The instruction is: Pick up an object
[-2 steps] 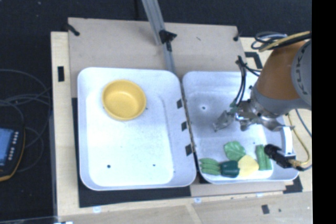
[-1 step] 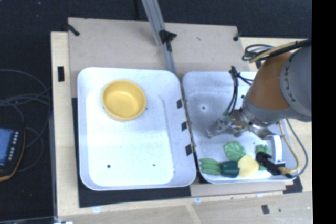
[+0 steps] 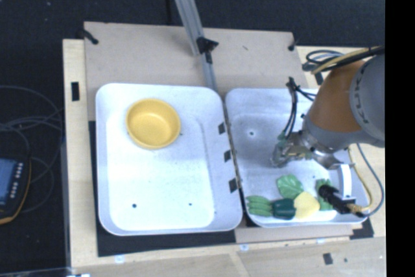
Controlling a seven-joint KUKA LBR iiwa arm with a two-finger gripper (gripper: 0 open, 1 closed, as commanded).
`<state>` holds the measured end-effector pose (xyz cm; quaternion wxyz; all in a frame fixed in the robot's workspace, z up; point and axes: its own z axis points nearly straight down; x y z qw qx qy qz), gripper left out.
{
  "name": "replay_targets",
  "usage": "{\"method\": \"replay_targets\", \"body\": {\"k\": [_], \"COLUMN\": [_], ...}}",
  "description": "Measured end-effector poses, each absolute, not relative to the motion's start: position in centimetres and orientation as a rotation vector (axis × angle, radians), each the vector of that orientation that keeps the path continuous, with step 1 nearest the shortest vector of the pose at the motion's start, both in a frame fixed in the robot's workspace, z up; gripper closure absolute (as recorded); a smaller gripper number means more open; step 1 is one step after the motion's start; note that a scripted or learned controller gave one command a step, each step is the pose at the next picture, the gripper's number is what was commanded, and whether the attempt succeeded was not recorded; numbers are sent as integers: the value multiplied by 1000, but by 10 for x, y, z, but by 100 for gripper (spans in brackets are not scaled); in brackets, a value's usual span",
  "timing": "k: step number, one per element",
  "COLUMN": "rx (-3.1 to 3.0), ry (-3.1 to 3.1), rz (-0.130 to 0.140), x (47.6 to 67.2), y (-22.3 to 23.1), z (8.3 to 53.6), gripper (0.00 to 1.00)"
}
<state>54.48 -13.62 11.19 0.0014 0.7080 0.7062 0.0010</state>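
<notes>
The pincer (image 3: 287, 154) is low in the right bin (image 3: 253, 113), right of the middle of the frame. It is too blurry to tell how it is set. Small toys (image 3: 292, 199) lie at the lower right. A yellow bowl (image 3: 154, 123) sits in the left bin (image 3: 162, 204).
</notes>
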Motion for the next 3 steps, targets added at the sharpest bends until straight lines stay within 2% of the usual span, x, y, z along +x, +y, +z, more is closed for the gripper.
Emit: {"method": "replay_targets", "body": {"k": [1, 3], "rx": [2218, 2218], "ry": [2218, 2218], "rz": [5, 5], "x": [541, 551], "y": [-137, -136], "z": [173, 269], "gripper": [100, 100]}}
